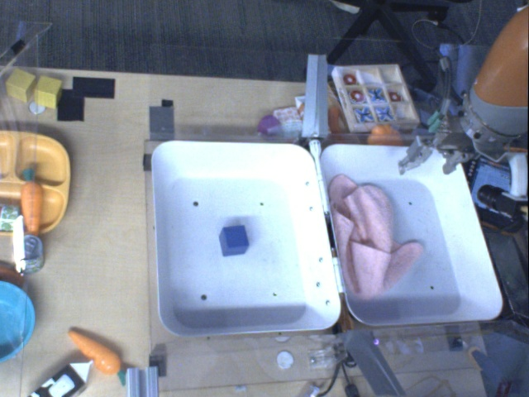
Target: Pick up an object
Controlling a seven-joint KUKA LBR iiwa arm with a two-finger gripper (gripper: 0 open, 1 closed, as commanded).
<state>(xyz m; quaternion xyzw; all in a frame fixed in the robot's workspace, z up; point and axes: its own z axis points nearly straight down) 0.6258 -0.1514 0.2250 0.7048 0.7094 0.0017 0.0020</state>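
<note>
A small blue cube point(235, 239) rests on the floor of the left white bin point(173, 180), a little left of its middle. A crumpled pink cloth point(368, 236) lies along the left side of the right white bin point(463, 246). My gripper point(430, 156) hangs over the back right part of the right bin, up and to the right of the cloth. Its fingers are spread apart with nothing between them. The arm's orange band point(504, 69) rises behind it at the right edge.
A patterned box point(374, 96) and small toys lie behind the bins. A yellow tray point(33, 180) with a carrot, a blue bowl point(12, 321) and another carrot point(97, 351) sit at the left of the bench. An office chair base stands beyond.
</note>
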